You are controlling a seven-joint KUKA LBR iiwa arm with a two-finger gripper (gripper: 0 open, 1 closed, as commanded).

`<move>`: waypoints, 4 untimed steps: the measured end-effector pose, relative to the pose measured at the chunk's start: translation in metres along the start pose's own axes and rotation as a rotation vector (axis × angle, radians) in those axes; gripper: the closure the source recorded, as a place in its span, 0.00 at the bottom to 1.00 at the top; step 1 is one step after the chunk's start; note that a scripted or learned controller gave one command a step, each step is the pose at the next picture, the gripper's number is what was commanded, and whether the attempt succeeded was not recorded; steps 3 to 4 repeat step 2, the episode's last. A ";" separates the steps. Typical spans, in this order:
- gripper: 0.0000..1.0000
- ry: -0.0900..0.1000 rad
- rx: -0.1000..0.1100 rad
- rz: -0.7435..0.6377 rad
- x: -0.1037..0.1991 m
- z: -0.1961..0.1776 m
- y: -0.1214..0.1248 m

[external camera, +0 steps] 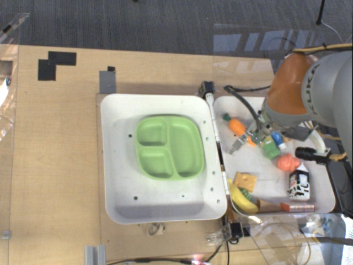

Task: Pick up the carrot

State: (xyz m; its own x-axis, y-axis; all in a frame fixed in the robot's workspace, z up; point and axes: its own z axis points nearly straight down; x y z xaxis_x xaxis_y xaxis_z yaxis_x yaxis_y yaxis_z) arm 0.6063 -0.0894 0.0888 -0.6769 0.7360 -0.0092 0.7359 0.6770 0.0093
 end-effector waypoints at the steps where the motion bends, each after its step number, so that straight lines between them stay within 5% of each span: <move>1: 1.00 -0.008 -0.008 -0.009 -0.002 -0.014 0.004; 2: 1.00 -0.008 0.000 0.025 0.051 -0.103 0.041; 4: 1.00 -0.008 0.000 0.025 0.051 -0.103 0.041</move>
